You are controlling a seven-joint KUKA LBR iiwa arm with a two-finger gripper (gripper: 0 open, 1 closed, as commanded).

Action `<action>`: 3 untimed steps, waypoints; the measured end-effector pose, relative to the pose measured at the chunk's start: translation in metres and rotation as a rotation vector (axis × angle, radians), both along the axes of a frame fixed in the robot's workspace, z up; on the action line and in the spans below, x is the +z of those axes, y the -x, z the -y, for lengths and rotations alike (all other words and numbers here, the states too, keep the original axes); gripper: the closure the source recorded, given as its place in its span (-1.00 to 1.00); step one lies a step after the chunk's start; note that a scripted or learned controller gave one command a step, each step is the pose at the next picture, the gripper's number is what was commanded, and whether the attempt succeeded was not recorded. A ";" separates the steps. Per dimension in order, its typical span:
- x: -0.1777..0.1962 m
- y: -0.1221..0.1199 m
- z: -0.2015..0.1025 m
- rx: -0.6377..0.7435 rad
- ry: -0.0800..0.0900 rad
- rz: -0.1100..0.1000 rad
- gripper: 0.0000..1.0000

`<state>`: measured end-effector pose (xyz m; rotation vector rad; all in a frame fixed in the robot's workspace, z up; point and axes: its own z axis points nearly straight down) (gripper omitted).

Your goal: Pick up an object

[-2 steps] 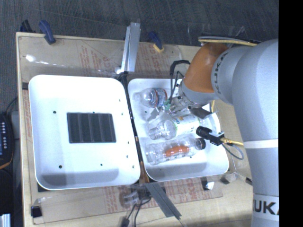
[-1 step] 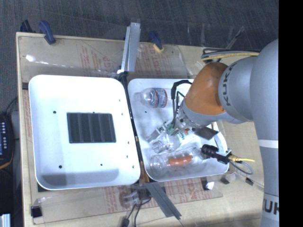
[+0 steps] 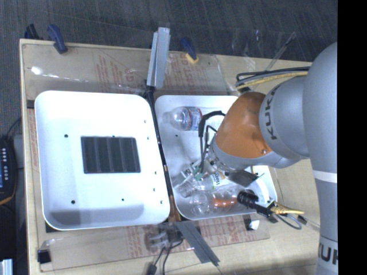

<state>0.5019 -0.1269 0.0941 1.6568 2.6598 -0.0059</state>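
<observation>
The right bin (image 3: 166,110) holds a clear plastic bottle (image 3: 183,118) lying near its far edge. Several crumpled clear plastic pieces (image 3: 193,198) are heaped at its near edge, with an orange-red item (image 3: 221,201) among them. My gripper (image 3: 202,172) reaches down into this heap, just above a small piece with green print (image 3: 199,169). The orange wrist band (image 3: 243,133) and the grey arm hide the middle and right of the bin. Whether anything sits in the gripper is hidden.
The left bin (image 3: 57,113) holds a dark ribbed rectangle (image 3: 110,154) at its middle. A grey metal bar (image 3: 157,56) stands at the far edge between the bins. Blue clamps (image 3: 57,39) grip the bench's far edge.
</observation>
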 end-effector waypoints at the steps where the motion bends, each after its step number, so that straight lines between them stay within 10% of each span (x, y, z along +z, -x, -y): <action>1: -0.002 -0.015 0.010 -0.014 -0.008 -0.005 -1.00; 2: 0.084 0.025 0.027 -0.313 -0.008 -0.004 -1.00; 3: 0.072 0.003 -0.003 -0.321 -0.007 -0.005 -1.00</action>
